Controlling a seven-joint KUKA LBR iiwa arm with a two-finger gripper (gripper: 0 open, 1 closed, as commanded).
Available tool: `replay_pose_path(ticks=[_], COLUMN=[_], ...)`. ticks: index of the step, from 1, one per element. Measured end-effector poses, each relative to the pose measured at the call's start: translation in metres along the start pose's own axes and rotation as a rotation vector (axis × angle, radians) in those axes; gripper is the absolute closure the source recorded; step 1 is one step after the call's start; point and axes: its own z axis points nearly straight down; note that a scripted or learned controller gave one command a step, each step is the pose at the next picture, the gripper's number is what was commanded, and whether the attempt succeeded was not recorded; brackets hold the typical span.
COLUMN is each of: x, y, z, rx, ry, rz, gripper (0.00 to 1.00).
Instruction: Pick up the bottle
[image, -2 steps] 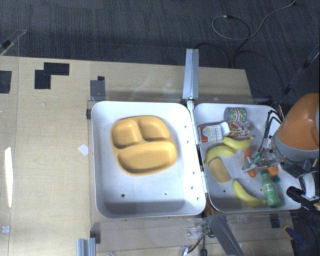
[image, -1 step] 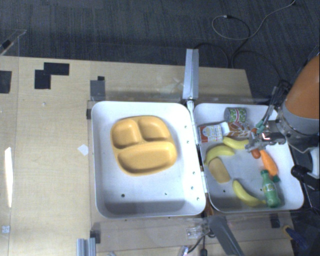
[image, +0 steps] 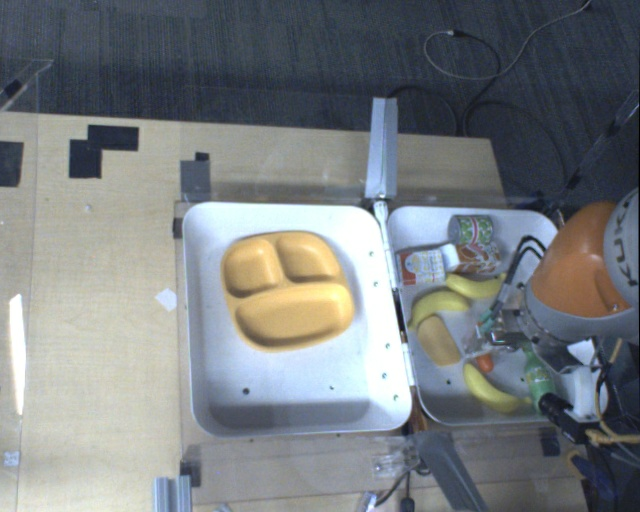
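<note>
White plastic with a red label, the bottle (image: 425, 265) lies on its side in the upper left of the right bin (image: 520, 214), near the wall shared with the other bin. It looks small and light. The body is probably stiff enough to take a squeeze, though smooth and round, so it may roll or slip out. The broad labelled body looks like the best place to hold, gripped across its width. The narrower neck and pale cap, which point right toward the can (image: 473, 232), offer less to bear on.

The pale wooden bench (image: 100, 300) fills the left and middle of the frame, with dark carpet (image: 200, 50) and a loose cable (image: 460, 50) above it. The left bin (image: 200, 320) holds a yellow divided tray (image: 288, 290). The arm (image: 590, 270) enters at the right edge, its orange band over the right bin's right side. The gripper (image: 497, 335) hangs low in that bin's lower middle, well apart from the bottle; whether it is released or clenched cannot be told.

Room is tight. Two bananas (image: 455, 295) lie just below the bottle, a yellowish block (image: 438, 340) lies lower left, and another banana (image: 492, 388) curves along the bottom. A small green object (image: 537, 383) beside the wrist is too hidden to name.
</note>
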Motion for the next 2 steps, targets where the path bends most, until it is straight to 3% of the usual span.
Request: replay_pose_path(ticks=[1,2], x=[0.067,0.121], y=[-0.004,-0.003], z=[-0.144,-0.165], rx=[-0.001,0.000], ry=[0.000,0.001], rz=[0.095,0.177], gripper=[1.00,1.00])
